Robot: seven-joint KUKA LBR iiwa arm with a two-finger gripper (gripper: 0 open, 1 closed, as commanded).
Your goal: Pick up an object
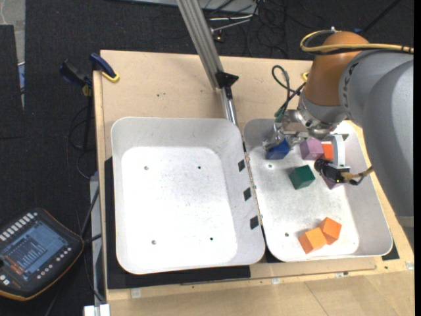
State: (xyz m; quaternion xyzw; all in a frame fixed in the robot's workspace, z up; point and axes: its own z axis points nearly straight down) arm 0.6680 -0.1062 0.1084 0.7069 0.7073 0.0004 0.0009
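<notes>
My gripper (283, 137) hangs over the far left part of the right bin (368, 242). A blue block (278, 151) lies right under its tip, partly covered by it; I cannot see whether the two touch. A purple block (310, 149) sits just right of the gripper, close under the wrist. A dark green block (302, 177) rests on the bin floor a little nearer the front. Two orange blocks (312, 240) (331, 229) lie side by side, touching, near the bin's front edge.
The left bin (131, 137) stands beside the right one, with their rims meeting in the middle. A slanted metal pole (204, 41) comes down to the bench behind the bins. A teach pendant (33, 249) lies off the bench at front left.
</notes>
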